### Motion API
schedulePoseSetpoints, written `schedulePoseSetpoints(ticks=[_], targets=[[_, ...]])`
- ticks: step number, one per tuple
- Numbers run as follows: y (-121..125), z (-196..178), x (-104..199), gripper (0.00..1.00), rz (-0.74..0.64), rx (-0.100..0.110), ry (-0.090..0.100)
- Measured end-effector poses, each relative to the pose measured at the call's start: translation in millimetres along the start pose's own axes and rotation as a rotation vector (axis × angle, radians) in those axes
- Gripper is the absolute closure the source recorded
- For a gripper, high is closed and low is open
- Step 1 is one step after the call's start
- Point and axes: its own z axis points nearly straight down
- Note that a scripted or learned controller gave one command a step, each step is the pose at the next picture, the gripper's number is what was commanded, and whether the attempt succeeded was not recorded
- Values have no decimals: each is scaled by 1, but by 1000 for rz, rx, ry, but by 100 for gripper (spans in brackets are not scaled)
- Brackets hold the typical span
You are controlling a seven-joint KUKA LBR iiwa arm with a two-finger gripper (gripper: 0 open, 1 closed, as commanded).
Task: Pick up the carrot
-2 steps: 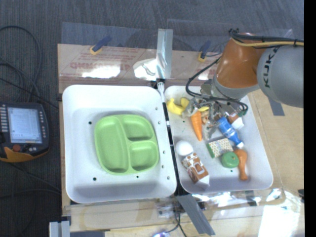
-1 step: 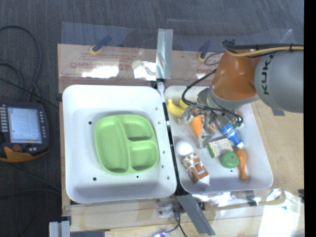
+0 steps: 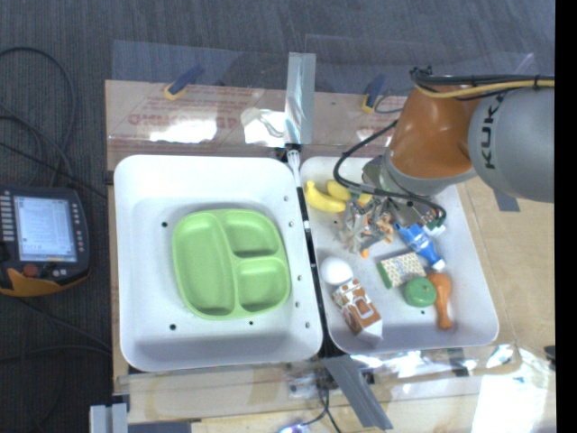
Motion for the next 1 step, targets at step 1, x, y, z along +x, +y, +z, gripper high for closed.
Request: schedulePoseSetpoints(ticks=[1], targets=[[14,-125,-16,100,237,-7,13]])
